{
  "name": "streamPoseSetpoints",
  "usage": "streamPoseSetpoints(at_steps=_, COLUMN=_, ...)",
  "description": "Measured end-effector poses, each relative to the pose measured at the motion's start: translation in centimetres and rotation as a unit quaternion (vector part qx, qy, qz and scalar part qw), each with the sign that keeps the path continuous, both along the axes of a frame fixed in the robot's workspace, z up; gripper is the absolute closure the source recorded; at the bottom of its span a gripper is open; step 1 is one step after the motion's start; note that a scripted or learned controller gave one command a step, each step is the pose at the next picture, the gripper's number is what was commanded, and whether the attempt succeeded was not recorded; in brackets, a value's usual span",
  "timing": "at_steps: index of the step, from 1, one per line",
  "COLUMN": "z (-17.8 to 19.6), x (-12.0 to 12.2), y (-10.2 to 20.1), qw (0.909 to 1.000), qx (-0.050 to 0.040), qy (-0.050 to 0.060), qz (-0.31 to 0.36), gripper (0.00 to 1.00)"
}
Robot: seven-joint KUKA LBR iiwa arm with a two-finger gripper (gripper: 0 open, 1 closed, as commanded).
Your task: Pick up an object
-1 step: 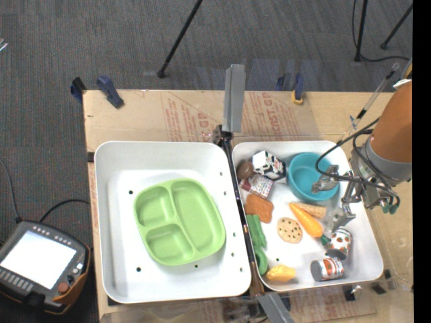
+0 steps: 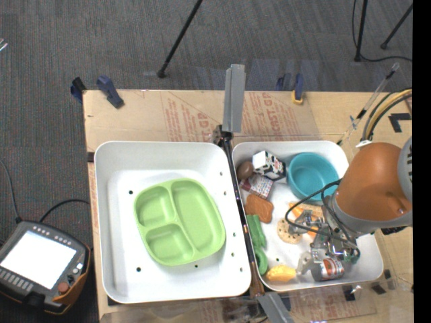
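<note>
My gripper (image 2: pixel 328 258) is low in the right bin (image 2: pixel 370 261), at its front right, under the orange wrist band. A silver and red can (image 2: pixel 330 270) lies on its side directly at the gripper's tip, touching or nearly touching it. The wrist and cables hide how the gripper stands on the can. A yellow lemon-like piece (image 2: pixel 281 272) lies just left of the can. A round tan cracker (image 2: pixel 289 232) and an orange item (image 2: pixel 308 215) sit behind the gripper, partly under its cables.
The right bin also holds a teal bowl (image 2: pixel 312 174), a black and white carton (image 2: pixel 268 163), a brown toast piece (image 2: pixel 259 207) and a green vegetable (image 2: pixel 258 244) along the left wall. The left bin (image 2: pixel 114 180) holds a green divided plate (image 2: pixel 179 221).
</note>
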State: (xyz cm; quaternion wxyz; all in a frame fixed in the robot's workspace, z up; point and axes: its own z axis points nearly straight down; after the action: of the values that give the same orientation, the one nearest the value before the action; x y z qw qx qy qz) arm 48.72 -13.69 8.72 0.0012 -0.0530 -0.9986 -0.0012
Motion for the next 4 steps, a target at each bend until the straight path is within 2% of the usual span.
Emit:
streamPoseSetpoints(at_steps=1, z=0.1, x=7.6, y=3.3, qw=0.9998, qx=-0.0008, qy=-0.003, qz=0.021, gripper=0.0)
streamPoseSetpoints(at_steps=2, z=1.3, x=7.8, y=3.4, qw=0.9997, qx=-0.0011, qy=-0.005, qz=0.024, gripper=1.0)
streamPoseSetpoints(at_steps=3, z=0.6, x=10.5, y=4.0, qw=1.0, qx=-0.0015, qy=-0.005, qz=-0.006, gripper=1.0)
streamPoseSetpoints(at_steps=4, z=0.5, x=3.4, y=3.2, qw=0.9959, qx=-0.0007, qy=-0.005, qz=-0.09, gripper=1.0)
